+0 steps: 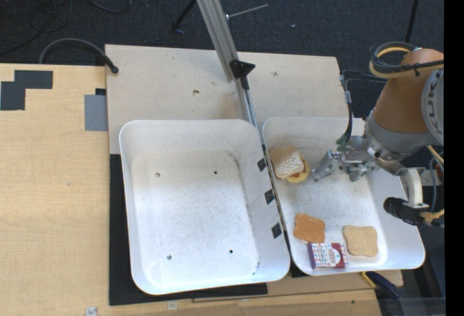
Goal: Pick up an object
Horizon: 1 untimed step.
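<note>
On the bench, the gripper (324, 167) was held just beside the sandwich (288, 163), reaching stage; its jaw state could not be told.

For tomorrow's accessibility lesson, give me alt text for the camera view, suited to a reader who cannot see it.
A grey robot arm reaches from the right, its gripper beside a sandwich in the right white bin. That bin also holds an orange slice, a bread slice and a small carton; the left white bin sits alongside.
</note>
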Each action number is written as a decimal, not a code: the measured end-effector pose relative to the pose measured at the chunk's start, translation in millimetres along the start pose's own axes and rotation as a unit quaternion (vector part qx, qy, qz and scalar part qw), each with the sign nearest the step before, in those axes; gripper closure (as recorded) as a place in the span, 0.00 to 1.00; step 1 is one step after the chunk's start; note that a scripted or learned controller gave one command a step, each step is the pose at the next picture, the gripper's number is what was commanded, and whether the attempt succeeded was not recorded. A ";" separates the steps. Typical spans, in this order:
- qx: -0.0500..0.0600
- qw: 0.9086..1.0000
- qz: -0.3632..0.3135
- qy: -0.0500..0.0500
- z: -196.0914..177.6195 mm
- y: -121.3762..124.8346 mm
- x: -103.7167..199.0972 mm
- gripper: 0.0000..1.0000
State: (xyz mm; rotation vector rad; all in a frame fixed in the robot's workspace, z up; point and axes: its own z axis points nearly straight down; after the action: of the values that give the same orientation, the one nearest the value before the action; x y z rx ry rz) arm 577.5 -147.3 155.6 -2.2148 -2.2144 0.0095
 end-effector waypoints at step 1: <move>0.000 1.000 0.000 0.000 57.1 -10.6 -3.5 0.00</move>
State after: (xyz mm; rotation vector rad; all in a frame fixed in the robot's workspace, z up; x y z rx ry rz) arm 566.3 -150.7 98.6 -2.2150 -2.2142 0.0090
